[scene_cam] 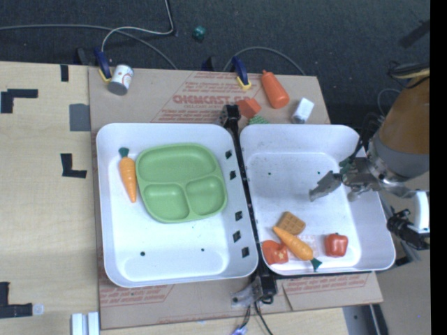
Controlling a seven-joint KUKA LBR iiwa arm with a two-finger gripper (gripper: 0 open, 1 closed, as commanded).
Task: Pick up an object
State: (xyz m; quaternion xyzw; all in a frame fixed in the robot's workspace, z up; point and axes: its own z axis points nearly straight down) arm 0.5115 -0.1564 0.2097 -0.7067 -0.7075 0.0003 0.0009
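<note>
A: Where is the pincer (334, 184)?

B: Over the right bin (279, 149), reaching in from the right. Its fingers (321, 187) stand apart, with nothing between them, above bare white floor.

A: What lies in that bin?

B: Four small things near the front wall. A carrot (295, 243), orange with a green tip, lies slantwise. A square tan cracker (290, 223) touches its upper end. A red tomato (274, 252) sits just left of the carrot, and a red pepper (336, 245) sits to its right, a little apart.

A: How far is the pincer from them?

B: Well apart, farther back in the bin.

A: And the left bin (112, 208)?

B: A green plate (183, 182) with three compartments, and beside its left edge a second carrot (128, 175), orange, green top pointing back.

A: Anything on the desk (42, 131) behind the bins?

B: An orange bottle-like toy (274, 89), a small white block (303, 109) and a little can (121, 79), all on brown cardboard (174, 96).
</note>
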